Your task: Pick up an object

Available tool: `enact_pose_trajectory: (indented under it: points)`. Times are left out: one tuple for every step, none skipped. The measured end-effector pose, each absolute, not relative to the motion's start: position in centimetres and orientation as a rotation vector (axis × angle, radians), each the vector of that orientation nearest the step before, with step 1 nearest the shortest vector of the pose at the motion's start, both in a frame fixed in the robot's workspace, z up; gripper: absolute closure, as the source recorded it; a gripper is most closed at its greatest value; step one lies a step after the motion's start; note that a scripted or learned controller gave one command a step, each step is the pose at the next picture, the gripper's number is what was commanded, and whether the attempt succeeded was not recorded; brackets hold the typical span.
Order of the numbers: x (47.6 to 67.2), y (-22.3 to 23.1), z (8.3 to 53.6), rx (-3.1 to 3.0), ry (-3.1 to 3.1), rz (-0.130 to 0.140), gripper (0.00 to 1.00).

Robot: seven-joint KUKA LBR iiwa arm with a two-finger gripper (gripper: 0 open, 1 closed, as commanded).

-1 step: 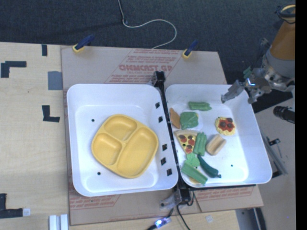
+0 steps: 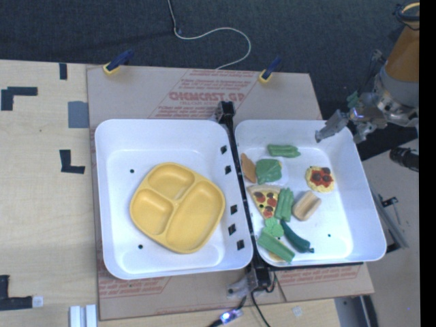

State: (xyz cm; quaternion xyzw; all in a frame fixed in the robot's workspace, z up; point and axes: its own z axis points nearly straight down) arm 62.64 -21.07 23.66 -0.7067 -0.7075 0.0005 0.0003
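The right bin (image 2: pixel 361 182) holds several toy foods: a green bean pod (image 2: pixel 283 150), a green leaf piece (image 2: pixel 268 170), an orange sausage (image 2: pixel 248 169), a pizza slice (image 2: pixel 265 199), a small round pizza (image 2: pixel 320 178), a bread roll (image 2: pixel 306 206), and dark green vegetables (image 2: pixel 293 238) near the front. My gripper (image 2: pixel 340 125) hangs at the bin's far right corner, above the rim and apart from all the food. Nothing shows between its fingers.
The left bin (image 2: pixel 109 182) holds a yellow divided plate (image 2: pixel 178 206). Both bins rest on a cardboard sheet (image 2: pixel 197 94) held by blue and yellow clamps. A white cable (image 2: pixel 211 33) loops on the dark floor behind. The arm's orange band (image 2: pixel 407 50) stands at the right.
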Motion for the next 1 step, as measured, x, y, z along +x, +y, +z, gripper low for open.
enact_pose_trajectory:
  points:
    - [62.8, -19.98, 18.07, -2.216, -2.22, 0.006, 0.0]
